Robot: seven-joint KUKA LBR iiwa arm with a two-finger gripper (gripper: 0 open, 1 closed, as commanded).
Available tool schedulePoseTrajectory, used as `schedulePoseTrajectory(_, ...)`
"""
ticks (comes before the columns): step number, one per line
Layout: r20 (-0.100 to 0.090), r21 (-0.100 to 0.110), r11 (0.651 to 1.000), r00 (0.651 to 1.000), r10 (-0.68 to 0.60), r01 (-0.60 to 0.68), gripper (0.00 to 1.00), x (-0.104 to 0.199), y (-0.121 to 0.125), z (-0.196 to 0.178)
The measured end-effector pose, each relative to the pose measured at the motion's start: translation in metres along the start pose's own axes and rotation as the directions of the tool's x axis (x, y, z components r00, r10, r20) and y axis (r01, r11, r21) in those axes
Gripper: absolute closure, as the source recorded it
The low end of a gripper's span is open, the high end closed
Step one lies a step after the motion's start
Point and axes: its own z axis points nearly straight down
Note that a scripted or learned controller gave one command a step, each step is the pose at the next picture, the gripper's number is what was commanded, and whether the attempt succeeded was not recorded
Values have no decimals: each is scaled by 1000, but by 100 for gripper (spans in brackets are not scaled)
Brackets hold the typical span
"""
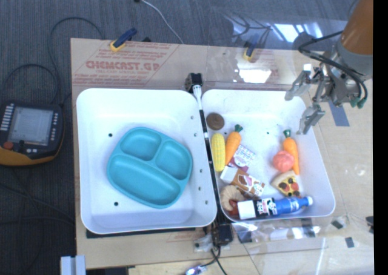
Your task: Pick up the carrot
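1. White plastic forms the two shallow bins; the left bin (91,146) lies far to the gripper's left in the camera view, the right bin (321,171) directly below and left of it.
2. Grey arm (357,31) with an orange band enters from the right; its gripper (307,99) hangs over the right bin's upper right corner, fingers (311,116) spread apart with nothing between them.
3. Turquoise divided plate (150,166), sole content of the left bin, well apart from the gripper.
4. Blue and white bottle (276,206), lying on its side along the right bin's lower wall, far below the gripper.
5. Two carrots are present. The nearer carrot (291,150) lies just below and slightly left of the gripper, long axis running up and down the view, green top toward the gripper, tip touching or just beside a pink round item (282,161). The second carrot (233,144) lies further left, tilted, beside a corn cob (217,150).
6. Judgement: the nearer carrot is the likelier target; the fingers would need to straddle it across its width, and the pink item crowds its lower end.
7. Small items left of the pink one: a brown disc (215,122), a pizza slice (287,184) and mixed toy foods, too small to name.
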Motion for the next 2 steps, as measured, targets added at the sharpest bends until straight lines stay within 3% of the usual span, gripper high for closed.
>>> schedulePoseTrajectory(1,-12,-5,997,997,-80,80,0,-4,-24,134)
schedulePoseTrajectory(2,10,-2,998,998,55,-55,0,34,-34,180)
